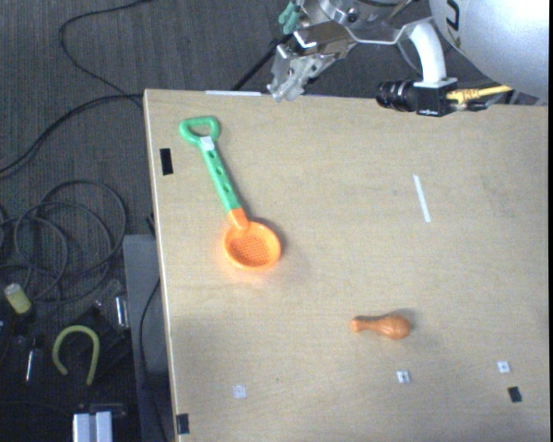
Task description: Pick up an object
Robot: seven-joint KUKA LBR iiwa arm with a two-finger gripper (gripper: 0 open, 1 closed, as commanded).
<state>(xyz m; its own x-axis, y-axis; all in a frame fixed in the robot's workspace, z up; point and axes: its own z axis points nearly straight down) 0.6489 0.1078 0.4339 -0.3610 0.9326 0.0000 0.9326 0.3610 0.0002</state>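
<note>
A green-handled strainer spoon (232, 212) with an orange bowl lies on the left of the desk (350, 265), handle pointing up toward the far edge. The jaws (286, 83) hang above that far edge, just right of the handle's loop; I cannot tell how wide they stand. Well below them, toward the right, lies a small orange pear-shaped piece (383, 326). No legible writing.
</note>
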